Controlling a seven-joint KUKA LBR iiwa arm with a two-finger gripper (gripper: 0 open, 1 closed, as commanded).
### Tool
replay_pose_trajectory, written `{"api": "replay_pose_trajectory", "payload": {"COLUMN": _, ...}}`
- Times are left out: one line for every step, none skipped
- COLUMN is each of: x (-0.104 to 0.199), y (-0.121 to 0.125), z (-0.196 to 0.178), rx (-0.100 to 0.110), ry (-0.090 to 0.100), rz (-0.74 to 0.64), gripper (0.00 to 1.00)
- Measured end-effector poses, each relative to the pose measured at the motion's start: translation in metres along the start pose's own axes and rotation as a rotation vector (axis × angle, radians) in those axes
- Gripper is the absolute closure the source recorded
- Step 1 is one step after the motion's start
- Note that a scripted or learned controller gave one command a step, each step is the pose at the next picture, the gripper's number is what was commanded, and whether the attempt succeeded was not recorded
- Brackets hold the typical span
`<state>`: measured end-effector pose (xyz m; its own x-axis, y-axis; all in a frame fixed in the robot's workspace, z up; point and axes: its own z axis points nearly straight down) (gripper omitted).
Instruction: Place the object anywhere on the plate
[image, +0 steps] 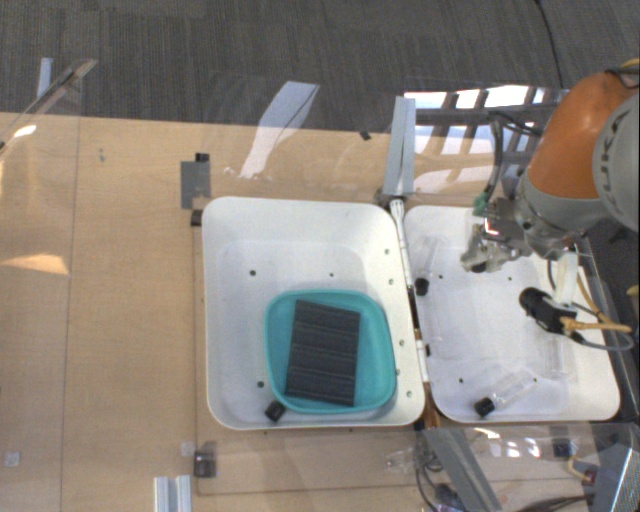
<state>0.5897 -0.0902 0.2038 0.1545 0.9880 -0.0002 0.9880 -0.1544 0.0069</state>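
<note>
- the dark block (323, 352) with lines on top lies flat in the middle of the blue-green plate (376, 345).
- the plate sits in the left bin (230, 300), near the front.
- so i think the job looks done for this block: it is on the plate and nothing is touching it.
- the gripper (487, 248) hangs over the right bin (450, 340), near the back, well apart from the plate.
- i cannot tell if the gripper is open or closed. i see nothing held in it.
- a little clear tube (503, 392) with a black cap lies at the front of the right bin. if that is the thing to move, it is not yet picked up, and the whole job is left.
- now the count:
- two white bins, side by side.
- one plate.
- one dark block.
- one clear tube.
- one small black bit (274, 410), touching the front left corner of the plate.
- one arm (580, 140), with one gripper.
</note>
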Motion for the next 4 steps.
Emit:
{"api": "replay_pose_trajectory", "payload": {"x": 0.05, "y": -0.028, "z": 0.019, "rx": 0.004, "ry": 0.001, "rz": -0.057, "gripper": 1.0}}
{"api": "replay_pose_trajectory", "payload": {"x": 0.143, "y": -0.071, "z": 0.019, "rx": 0.005, "ry": 0.002, "rz": -0.105, "gripper": 1.0}}
{"api": "replay_pose_trajectory", "payload": {"x": 0.227, "y": -0.12, "z": 0.0, "rx": 0.003, "ry": 0.003, "rz": -0.255, "gripper": 1.0}}
{"api": "replay_pose_trajectory", "payload": {"x": 0.227, "y": -0.12, "z": 0.0, "rx": 0.003, "ry": 0.004, "rz": -0.254, "gripper": 0.0}}
